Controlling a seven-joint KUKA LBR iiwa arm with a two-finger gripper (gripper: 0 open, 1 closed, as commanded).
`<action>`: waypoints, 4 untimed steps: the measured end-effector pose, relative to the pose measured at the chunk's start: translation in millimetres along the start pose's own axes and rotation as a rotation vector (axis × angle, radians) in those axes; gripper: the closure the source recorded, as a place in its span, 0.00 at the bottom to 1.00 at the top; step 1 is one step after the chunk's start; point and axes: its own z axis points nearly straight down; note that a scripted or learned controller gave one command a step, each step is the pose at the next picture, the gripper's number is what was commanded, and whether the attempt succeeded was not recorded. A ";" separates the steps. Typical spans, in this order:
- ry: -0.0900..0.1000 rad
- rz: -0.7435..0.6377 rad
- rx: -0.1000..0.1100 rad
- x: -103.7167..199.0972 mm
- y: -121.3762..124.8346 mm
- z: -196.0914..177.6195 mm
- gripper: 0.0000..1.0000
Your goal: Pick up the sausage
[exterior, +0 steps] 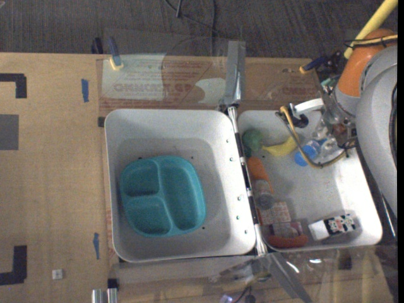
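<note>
1. One reddish-brown, rod-shaped sausage (287, 240): lying against the near wall of the right-hand shallow white bin (369, 235), long axis roughly along that wall.
2. Two-finger grey gripper (328, 137): hanging over the far part of the same bin, well apart from the sausage; open or closed, impossible to tell.
3. Likely next: travel toward the near wall, past the yellow banana (282, 148).

Grey arm (379, 106), orange wrist band (355, 68)
</note>
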 end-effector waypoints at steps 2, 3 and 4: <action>-0.008 -0.014 0.003 3.1 -5.4 -12.2 1.00; -0.011 -0.018 0.003 3.9 -6.3 -18.5 1.00; -0.014 -0.021 0.004 4.5 -6.6 -24.7 1.00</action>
